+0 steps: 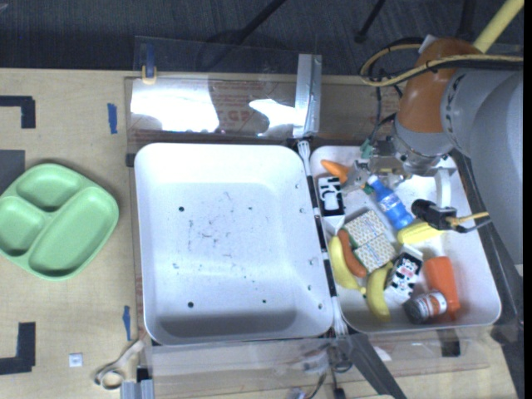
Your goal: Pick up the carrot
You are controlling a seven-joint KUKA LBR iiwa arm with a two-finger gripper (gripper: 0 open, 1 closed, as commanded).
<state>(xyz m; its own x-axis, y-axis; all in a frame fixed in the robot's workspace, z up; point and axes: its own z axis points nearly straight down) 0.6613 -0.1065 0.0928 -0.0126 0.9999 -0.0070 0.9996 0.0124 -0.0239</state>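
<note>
Two bins side by side on the tabletop (66, 98), divided tray (56, 219) left of them, carrot (335, 170) in the right bin (482, 306) at its far left corner, bottle (389, 204) just right.

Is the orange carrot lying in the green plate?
No, the orange carrot lies in the right white bin, far from the green divided plate.

Two shallow white plastic bins (223, 239) are seen on a pale wooden desk (66, 322) marked with black corner shapes and strips of blue tape. A light green divided plate (54, 219) is set at the desk's left. In the right bin, a small orange carrot (335, 170), a blue plastic bottle (391, 204), two yellow bananas (359, 271), a checkered patterned packet (370, 238) and an orange container (441, 278) are shown. The grey metal arm (486, 115) is banded in orange.
</note>
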